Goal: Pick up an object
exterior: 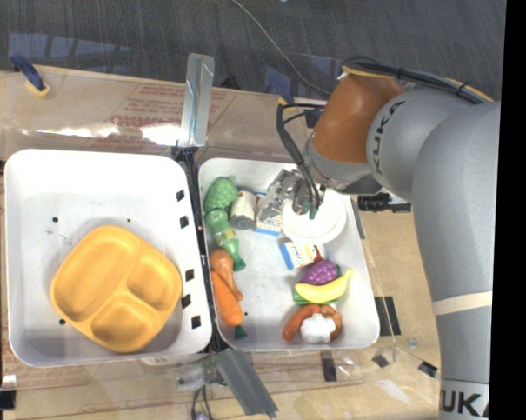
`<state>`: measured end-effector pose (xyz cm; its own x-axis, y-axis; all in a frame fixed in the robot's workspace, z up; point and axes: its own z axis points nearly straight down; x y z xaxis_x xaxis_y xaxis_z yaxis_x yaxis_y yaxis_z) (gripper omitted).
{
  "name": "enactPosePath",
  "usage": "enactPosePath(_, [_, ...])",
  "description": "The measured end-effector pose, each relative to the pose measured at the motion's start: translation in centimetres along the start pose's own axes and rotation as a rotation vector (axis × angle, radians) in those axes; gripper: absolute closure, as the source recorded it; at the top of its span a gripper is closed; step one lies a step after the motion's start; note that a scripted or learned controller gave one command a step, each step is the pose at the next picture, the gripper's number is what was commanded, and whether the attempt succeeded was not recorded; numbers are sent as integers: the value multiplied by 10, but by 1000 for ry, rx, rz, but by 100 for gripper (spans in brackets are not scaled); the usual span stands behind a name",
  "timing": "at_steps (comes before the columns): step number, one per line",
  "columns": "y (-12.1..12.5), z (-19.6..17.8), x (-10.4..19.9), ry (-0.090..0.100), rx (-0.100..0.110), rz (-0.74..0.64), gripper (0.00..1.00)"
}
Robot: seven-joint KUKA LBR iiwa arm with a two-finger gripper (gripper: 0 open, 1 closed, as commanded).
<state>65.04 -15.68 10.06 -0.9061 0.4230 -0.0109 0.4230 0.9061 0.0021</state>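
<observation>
The claw [283,195] stands low over the far end of the right bin [267,314]; whether it is spread or pressed together, I cannot tell. Candidate objects, placed relative to the white disc [319,223] beside the claw: a small can [243,210] just left, green vegetables [221,197] further left, carrots [226,292] near-left, grapes [321,272] and banana [322,289] nearer. In my judgement, the step calls for a vertical descent centred on one item, clear of neighbours and the bin wall.
</observation>
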Motion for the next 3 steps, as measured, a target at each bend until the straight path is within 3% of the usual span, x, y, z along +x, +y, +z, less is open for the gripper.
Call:
enactPosePath(1, [-25,-44,-3,4,1,-433,100])
enactPosePath(2, [-53,-61,-13,7,-1,-724,100])
enactPosePath(3, [-54,-76,-7,5,-2,-958,100])
